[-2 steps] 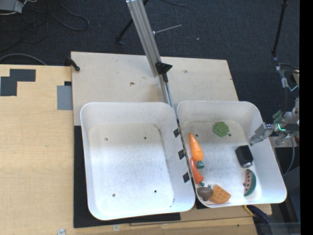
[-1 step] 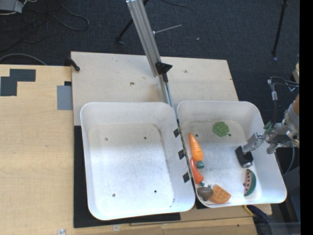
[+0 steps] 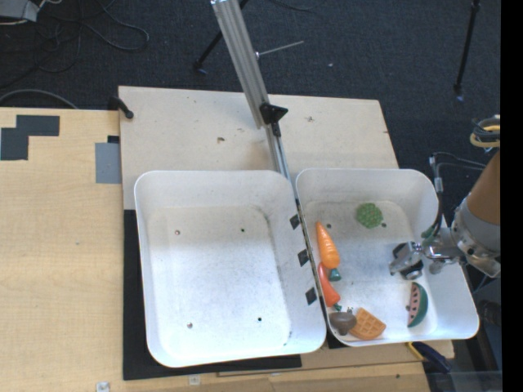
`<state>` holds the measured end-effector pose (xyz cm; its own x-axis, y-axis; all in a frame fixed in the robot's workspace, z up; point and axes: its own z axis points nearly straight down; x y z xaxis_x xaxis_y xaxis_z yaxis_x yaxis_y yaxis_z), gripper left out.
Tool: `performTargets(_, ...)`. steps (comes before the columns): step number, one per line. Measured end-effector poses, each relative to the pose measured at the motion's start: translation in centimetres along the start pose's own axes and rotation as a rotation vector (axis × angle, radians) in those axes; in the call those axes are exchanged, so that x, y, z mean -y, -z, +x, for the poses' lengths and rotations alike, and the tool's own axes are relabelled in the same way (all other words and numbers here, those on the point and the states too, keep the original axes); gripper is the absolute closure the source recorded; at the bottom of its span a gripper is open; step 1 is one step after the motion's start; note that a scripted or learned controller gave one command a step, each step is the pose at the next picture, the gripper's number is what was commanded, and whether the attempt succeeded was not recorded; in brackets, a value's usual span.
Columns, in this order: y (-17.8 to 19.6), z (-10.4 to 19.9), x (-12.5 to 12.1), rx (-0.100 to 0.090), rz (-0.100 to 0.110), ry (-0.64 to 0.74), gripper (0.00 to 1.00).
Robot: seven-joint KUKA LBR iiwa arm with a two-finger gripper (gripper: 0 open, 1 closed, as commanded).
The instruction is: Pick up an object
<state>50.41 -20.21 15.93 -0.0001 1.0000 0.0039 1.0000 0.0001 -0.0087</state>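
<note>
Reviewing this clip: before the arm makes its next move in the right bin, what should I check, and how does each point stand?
1. Gripper inside the right bin: ok.
2. Object between its fingers: cannot tell.
3. Watermelon slice near the gripper, apart from other toys: ok.
4. Green ball lying free: ok.
5. Carrot against the bin's left wall, awkward to grasp: not ok.
6. Waffle touching the brown piece: not ok.

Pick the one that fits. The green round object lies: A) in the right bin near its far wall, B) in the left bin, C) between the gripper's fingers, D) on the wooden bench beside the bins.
A: the green round object rests on the floor of the right bin, near its far wall, apart from the gripper.
</note>
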Motion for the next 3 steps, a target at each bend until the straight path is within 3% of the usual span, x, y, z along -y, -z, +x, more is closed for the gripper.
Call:
performTargets(1,-6.0,0.9,0.5,-0.001,0.001,-0.001,0.00)
performTargets(2,-4.7,0.7,0.4,0.002,-0.005,-0.007,1.00)
performTargets(3,0.1,1.5,0.1,0.004,-0.010,0.002,1.00)
